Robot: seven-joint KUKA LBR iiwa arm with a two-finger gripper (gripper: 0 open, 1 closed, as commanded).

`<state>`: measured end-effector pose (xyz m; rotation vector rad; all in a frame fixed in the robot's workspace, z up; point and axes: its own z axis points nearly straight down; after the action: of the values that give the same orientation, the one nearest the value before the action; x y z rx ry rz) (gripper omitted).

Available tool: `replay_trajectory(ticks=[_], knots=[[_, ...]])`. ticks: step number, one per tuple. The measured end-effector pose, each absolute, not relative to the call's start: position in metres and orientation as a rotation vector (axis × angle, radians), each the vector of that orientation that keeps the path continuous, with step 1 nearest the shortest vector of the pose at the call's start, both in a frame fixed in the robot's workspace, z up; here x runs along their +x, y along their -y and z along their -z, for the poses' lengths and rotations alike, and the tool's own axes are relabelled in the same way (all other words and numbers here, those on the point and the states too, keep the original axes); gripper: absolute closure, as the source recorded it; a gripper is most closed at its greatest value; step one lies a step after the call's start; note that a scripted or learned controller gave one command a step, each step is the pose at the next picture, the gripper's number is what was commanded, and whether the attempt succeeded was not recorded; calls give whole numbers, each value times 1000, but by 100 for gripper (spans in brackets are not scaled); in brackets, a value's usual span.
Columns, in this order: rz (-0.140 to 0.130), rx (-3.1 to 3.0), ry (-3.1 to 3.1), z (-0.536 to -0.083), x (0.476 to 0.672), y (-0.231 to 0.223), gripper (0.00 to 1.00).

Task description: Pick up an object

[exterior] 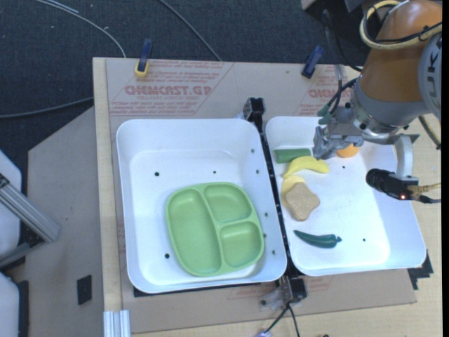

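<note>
Gripper (327, 144): one, upper right bin; grip state cannot be told.
Banana (306, 165): one, just below-left of gripper.
Bins: two.

The grey arm (393, 83) reaches in from the right, orange-banded wrist bent downward, its gripper (328, 144) pointing down.

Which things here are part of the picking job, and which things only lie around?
Part of the job:
- gripper
- banana, in the right bin
- green block
- orange ball
- cookie
- green pepper

Only lying around:
- green divided plate, in the left bin
- blue clamps on the board's far edge
</note>
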<state>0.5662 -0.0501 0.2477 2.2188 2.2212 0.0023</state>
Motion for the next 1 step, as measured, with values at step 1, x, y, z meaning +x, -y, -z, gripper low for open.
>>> replay_trajectory(ticks=[1], knots=[[-5,2213,-2228,-251,583,-7,100]])
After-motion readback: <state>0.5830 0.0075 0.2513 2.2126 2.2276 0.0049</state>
